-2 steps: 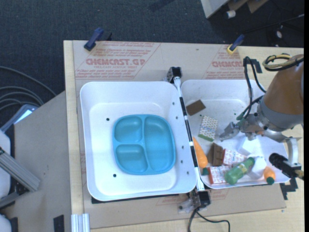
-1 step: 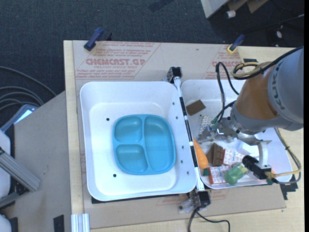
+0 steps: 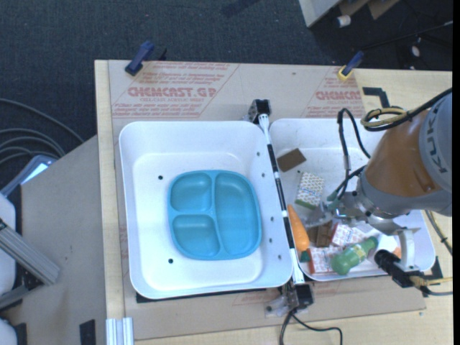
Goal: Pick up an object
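From above, the right bin holds a jumble of small things crowded toward its near end. A brown flat piece lies alone toward the far side, and just below it sits a small packet with a red-and-white checked pattern. An orange carrot-shaped toy lies along the bin's left wall, close to the divider between the two bins. Beside it is a dark brown block, then a white packet with red print, and at the near edge a green bottle-shaped object resting on a flat printed card. The arm comes in from the right, its orange band over the bin, and the gripper sits low among the clutter, just above the brown block and beside the checked packet; whether it is open or closed on anything cannot be made out. The left bin holds a single light blue plate with three compartments, lying flat near its middle.
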Controlling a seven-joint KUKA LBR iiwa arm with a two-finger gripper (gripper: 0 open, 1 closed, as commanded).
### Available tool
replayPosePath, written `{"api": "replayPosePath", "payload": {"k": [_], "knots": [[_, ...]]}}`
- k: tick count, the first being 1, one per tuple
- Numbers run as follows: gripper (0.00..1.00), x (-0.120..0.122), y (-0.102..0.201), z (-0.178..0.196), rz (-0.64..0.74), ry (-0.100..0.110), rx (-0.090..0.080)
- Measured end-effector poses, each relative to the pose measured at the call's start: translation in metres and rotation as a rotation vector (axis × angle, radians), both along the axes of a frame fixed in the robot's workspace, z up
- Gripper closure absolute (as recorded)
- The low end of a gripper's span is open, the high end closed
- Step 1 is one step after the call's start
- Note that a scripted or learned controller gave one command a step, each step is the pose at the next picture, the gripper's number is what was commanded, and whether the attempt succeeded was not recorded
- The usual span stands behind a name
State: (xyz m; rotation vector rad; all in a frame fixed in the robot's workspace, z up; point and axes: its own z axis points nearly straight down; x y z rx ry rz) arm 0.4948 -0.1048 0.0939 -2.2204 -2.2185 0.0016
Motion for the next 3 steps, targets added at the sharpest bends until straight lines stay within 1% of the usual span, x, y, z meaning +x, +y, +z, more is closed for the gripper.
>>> {"api": "replayPosePath", "payload": {"k": [1, 2, 3], "knots": [[0.0, 0.006, 0.008, -0.007, -0.003, -0.009, -0.006], [0.0, 0.097, -0.004, -0.009, 0.002, -0.004, -0.002], [0.0, 0.038, 0.006, -0.01, 0.001, 0.0, 0.0]]}}
